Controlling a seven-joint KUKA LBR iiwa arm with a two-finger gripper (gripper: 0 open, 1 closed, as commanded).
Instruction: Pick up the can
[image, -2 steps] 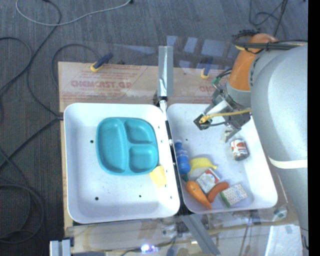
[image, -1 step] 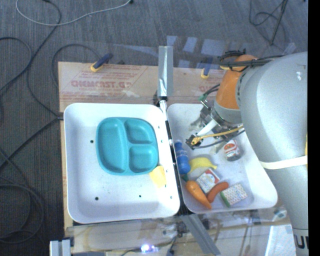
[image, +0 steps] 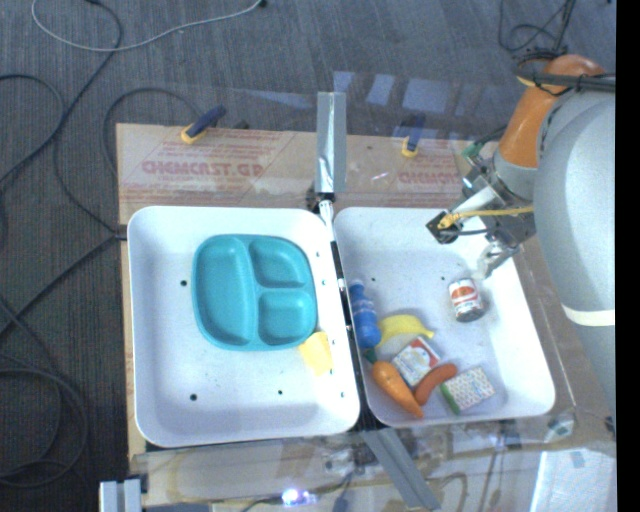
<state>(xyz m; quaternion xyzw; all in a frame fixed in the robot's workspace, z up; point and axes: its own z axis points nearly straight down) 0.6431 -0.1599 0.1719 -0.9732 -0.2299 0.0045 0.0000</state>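
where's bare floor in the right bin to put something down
The upper-left floor of the right bin, above the blue bottle and left of the can, is bare. The lower part is crowded: banana, carrot, sausage, boxes.

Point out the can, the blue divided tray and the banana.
can (image: 466, 300), camera view, on its side wall.
blue divided tray (image: 253, 290), camera view, on the ridge between its compartments.
banana (image: 405, 326), camera view, on the middle of its curve.
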